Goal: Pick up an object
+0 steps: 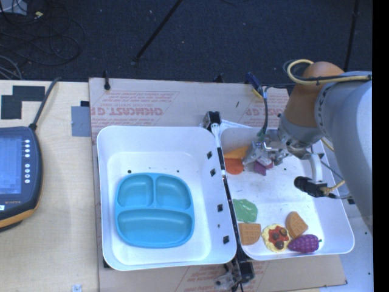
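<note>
My gripper (262,157) is low in the right bin (340,224), near its back left corner. A small purple piece (262,167) lies right under its tip, touching or nearly touching it. An orange and red toy food (234,160) lies just to the gripper's left against the bin's left wall. Toward the front of the same bin lie a green leaf (245,210), a tan cracker (249,233), a yellow pizza piece (276,237), a brown bread slice (296,224) and purple grapes (304,243).
The left bin (109,163) holds a blue divided plate (155,208). A black clip (310,186) hangs off the arm above the right bin's right side. A teach pendant (15,169) sits on the bench at far left.
</note>
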`<state>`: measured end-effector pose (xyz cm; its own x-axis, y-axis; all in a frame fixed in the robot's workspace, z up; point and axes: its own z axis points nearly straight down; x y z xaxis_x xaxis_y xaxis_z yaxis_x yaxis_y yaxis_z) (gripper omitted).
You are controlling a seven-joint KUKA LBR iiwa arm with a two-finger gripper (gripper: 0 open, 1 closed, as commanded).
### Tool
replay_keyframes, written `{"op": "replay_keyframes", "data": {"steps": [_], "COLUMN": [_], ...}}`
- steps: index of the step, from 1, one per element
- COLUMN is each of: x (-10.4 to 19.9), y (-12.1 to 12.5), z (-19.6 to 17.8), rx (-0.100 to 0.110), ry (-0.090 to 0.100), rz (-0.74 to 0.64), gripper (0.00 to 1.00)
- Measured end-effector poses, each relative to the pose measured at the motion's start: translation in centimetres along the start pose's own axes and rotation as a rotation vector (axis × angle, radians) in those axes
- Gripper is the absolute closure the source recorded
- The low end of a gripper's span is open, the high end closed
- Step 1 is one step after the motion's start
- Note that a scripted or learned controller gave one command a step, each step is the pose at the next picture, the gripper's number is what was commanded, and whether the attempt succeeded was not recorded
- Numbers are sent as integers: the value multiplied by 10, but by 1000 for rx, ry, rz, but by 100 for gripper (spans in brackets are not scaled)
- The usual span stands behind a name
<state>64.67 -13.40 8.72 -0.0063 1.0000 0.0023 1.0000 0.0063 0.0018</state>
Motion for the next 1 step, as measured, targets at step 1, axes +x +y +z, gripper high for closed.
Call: {"op": "replay_keyframes", "data": {"steps": [1], "x": [46], "y": [-14], "z": [1], "rx": [7], "ry": [0], "rz": [3], "gripper": [0]}}
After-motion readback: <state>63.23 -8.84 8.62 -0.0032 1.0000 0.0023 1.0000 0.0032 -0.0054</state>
